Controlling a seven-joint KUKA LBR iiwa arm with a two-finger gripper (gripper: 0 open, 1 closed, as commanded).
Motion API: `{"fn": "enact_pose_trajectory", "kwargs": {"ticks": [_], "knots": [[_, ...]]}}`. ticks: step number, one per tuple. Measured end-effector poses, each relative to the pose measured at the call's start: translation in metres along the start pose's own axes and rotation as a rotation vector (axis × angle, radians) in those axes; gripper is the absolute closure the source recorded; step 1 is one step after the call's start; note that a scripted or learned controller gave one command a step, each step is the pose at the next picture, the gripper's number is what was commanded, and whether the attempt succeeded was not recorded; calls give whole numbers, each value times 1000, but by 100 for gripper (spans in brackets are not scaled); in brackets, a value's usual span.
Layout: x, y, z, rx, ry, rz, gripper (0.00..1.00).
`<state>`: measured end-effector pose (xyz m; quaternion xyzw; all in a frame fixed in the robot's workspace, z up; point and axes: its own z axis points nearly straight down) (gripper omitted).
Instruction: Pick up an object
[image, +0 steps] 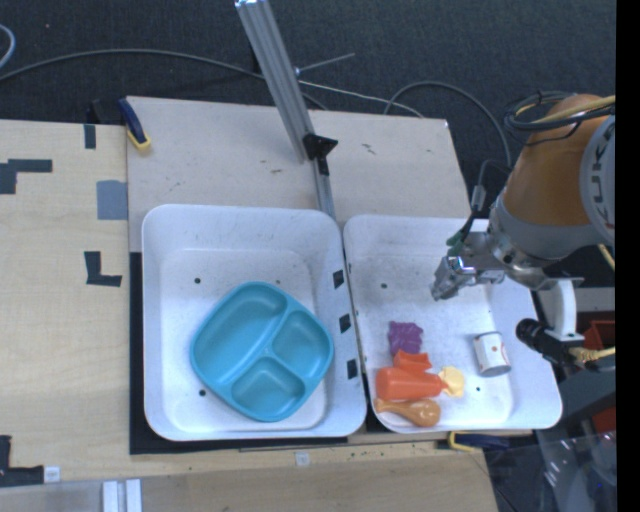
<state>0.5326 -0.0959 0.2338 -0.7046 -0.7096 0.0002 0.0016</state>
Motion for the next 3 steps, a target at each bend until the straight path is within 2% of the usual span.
{"fn": "enact_pose_trajectory", "kwargs": {"ticks": [1,3], "knots": [[51,-1,-8,-2,0,0,100],[162,-6,15,2,-1,1,100]]}}
